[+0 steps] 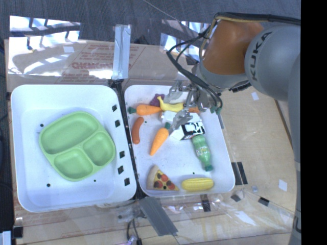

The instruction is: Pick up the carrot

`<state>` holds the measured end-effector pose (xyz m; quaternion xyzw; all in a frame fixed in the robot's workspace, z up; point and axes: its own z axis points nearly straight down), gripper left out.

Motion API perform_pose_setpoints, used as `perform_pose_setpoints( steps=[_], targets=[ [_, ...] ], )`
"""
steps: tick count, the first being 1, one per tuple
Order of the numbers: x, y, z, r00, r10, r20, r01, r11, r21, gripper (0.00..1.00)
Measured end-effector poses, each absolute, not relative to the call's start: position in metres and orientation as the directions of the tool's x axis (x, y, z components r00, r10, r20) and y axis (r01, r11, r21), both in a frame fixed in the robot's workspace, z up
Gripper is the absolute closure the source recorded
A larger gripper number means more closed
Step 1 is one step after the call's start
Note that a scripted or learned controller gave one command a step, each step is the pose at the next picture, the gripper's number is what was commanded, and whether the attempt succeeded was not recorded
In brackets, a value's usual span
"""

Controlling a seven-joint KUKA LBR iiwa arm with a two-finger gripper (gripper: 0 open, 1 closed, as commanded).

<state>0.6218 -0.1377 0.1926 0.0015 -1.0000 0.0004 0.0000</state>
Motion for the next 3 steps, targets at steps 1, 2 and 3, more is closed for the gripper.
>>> perform_pose_setpoints(
  steps=[1,2,3],
  targets=[
    [0.583,-0.137,0.091,-1.000,0.027,0.002,0.027,1.000,0.000,0.00],
    [0.585,-0.134,0.102,-1.000,0.018,-0.001,0.018,1.000,0.000,1.00],
    [0.623,-0.042,0.197,-0.995,0.102,-0.010,0.102,0.995,0.003,1.00]
  ],
)
